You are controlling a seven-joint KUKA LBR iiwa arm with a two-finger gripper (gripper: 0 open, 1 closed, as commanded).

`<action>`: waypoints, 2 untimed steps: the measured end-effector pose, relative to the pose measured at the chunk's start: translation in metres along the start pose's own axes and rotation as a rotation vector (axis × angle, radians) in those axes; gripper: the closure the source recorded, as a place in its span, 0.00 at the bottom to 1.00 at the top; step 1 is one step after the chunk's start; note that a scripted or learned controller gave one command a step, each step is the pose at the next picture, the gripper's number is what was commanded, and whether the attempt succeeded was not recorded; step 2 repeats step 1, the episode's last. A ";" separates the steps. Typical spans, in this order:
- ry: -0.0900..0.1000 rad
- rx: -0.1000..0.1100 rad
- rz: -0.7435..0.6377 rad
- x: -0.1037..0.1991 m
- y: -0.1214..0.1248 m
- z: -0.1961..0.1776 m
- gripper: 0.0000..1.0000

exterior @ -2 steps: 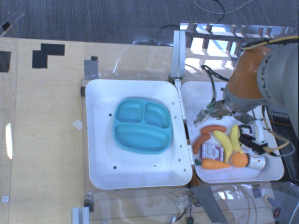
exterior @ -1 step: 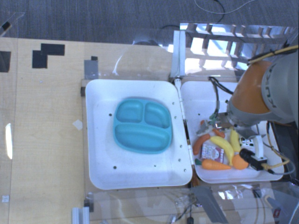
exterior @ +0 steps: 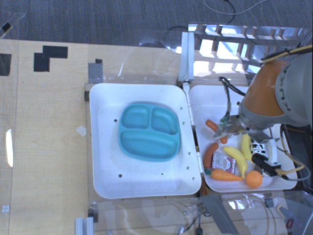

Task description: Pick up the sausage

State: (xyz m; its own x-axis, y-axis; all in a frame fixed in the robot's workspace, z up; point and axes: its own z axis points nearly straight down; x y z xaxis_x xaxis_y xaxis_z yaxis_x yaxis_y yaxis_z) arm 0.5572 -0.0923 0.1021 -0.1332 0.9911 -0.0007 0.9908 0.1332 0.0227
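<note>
sausage at right bin's left wall, long axis running near-to-far, slightly tilted | gripper just beyond and right of it, above the toy food | jaws: cannot tell | move needed: toward view's lower left

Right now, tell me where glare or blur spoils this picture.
In the camera view, strong glare washes out the metal frame behind the right bin, and a bright streak lies on the bench at far left; the arm looks soft and casts shade over the bin's middle, where the gripper is hard to read; the sausage and the blue tray stay evenly lit.
</note>
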 end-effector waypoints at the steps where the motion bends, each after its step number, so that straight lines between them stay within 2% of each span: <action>1: -0.001 0.014 0.047 0.053 0.034 -0.134 1.00; 2: -0.001 0.014 0.047 0.053 0.034 -0.134 1.00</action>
